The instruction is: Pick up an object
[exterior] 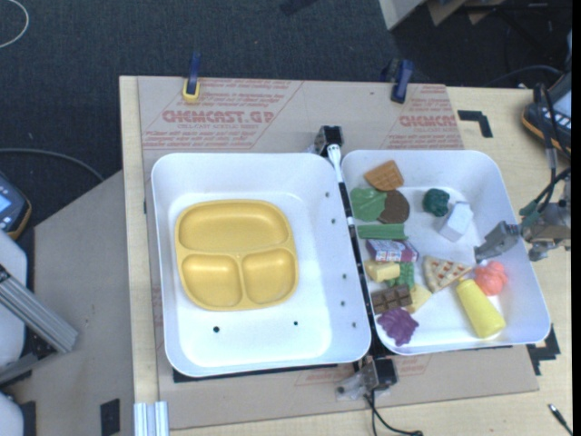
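The right white bin holds several toy foods. Among them are an orange waffle, a green leaf, a brown cookie, a dark green piece, a pale grey block, a pizza slice, a pink-orange piece, a yellow bottle and purple grapes. My gripper reaches in from the right. It hangs low over the bin's right side, just above the pink-orange piece and right of the grey block. I see nothing held in it.
The left white bin carries a yellow three-compartment plate. A black hinge strip runs between the bins. Two blue clamps pin the cardboard at the back. Cables hang by the right edge.
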### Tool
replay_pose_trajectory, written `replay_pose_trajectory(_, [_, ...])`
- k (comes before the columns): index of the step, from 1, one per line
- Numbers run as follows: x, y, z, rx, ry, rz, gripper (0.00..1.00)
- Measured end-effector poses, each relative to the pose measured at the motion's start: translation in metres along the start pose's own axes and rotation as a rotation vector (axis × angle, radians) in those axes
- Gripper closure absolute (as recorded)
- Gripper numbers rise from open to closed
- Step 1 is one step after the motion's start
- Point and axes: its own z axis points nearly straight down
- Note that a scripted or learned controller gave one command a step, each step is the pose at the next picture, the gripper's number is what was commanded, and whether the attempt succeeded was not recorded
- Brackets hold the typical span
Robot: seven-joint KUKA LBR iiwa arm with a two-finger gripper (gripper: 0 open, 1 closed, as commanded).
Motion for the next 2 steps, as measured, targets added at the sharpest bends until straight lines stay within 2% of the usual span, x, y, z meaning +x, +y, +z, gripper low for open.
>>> replay_pose_trajectory(1, [0.000, 0.003, -0.006, -0.012, -0.003, -0.004, 0.00])
replay_pose_trajectory(2, [0.000, 0.005, 0.058, -0.004, 0.001, -0.003, 0.00])
